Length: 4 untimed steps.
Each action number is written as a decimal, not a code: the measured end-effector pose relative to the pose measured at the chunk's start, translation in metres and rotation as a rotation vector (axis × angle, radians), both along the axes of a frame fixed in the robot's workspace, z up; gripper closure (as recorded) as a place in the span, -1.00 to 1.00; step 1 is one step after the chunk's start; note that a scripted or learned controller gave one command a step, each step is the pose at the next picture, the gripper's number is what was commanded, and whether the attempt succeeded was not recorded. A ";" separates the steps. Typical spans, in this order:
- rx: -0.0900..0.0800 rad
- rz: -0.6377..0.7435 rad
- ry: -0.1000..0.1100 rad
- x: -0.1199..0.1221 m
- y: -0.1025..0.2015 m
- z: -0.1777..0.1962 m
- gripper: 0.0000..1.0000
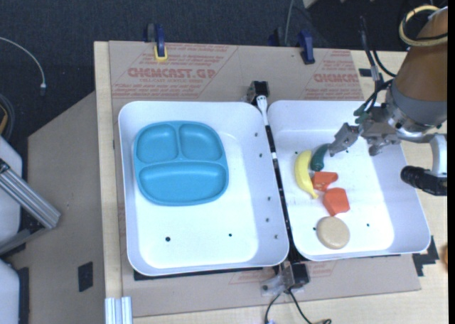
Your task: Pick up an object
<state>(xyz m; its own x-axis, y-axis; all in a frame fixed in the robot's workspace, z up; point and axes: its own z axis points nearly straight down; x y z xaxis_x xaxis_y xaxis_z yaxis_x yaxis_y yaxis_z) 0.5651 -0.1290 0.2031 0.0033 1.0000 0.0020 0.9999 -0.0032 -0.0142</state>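
Note:
In the right bin (398, 241) lie a yellow banana (304, 172), a dark green piece (320, 155), a small red-orange piece (325, 179), an orange block (337, 201) and a beige round object (332, 232). My gripper (357, 145) hangs over the upper middle of that bin, just right of the green piece. Its two fingers are spread apart, so it is open with nothing between them. The left fingertip (340, 142) is close to the green piece; I cannot tell whether they touch.
The left bin (142, 244) holds a blue divided plate (181, 161). A black divider (274, 166) runs between the bins. Blue clamps (158, 37) and cables sit along the back edge of the brown board.

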 end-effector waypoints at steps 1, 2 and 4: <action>-0.002 0.003 -0.014 0.003 0.000 0.008 -1.00; -0.001 0.003 -0.010 0.001 0.004 -0.054 -1.00; -0.001 0.003 -0.013 -0.003 0.000 -0.119 -1.00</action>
